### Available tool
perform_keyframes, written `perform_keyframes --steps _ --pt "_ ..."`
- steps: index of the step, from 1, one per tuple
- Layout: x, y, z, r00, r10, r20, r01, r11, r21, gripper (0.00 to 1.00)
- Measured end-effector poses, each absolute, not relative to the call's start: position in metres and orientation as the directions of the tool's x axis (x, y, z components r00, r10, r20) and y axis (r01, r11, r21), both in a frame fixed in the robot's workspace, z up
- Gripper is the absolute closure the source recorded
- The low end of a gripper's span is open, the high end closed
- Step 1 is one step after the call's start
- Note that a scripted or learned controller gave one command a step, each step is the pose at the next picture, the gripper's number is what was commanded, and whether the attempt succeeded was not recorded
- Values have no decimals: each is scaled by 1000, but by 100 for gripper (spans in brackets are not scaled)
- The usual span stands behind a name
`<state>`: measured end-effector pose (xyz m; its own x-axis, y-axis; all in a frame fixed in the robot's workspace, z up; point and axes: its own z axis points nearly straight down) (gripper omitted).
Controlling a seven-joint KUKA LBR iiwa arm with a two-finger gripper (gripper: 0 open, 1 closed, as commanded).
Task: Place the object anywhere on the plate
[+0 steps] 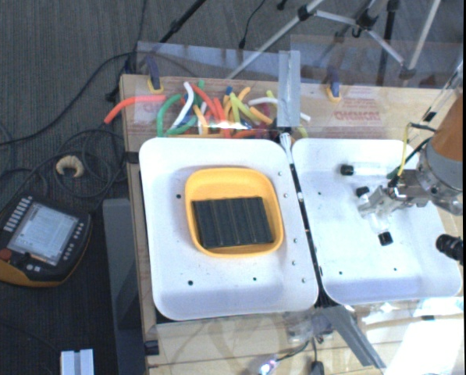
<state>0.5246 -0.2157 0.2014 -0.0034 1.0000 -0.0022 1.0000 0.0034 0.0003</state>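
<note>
Now, risks by item:

Plate (192, 201): yellow, sits in the left bin (162, 287), carries a dark ribbed mat (231, 222) across most of its floor; well apart from everything in the right bin (350, 283).

Object: hard to name with certainty; 3 small dark pieces lie loose on the right bin's floor, 1 at the upper left (346, 169), 1 just below it (362, 191), 1 lower down (385, 238). Likely 1 of these counts as the task's thing; none rests on the plate.

Gripper (373, 203): reaches in from the right, low over the right bin, close to the middle piece.

Fingers: too small and pale against the white bin to read; cannot tell whether spread or pressed together, and cannot see anything pinched between them.

Step in hand: judged as a pick attempt, with the carry across to the plate not yet done.

Risk 1: closes on nothing, since the pieces look tiny and lie flat.

Risk 2: nudges a piece aside instead of gripping it.

Risk 3: piece slips out while crossing the raised rims between the 2 bins.

Risk 4: release lands on the ribbed mat, piece bounces or rolls over the plate's low rim.
</note>
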Motion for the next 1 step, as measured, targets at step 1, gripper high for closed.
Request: perform_keyframes --steps 1 --pt "489 -189 173 -102 995 0 995 102 -2 100"
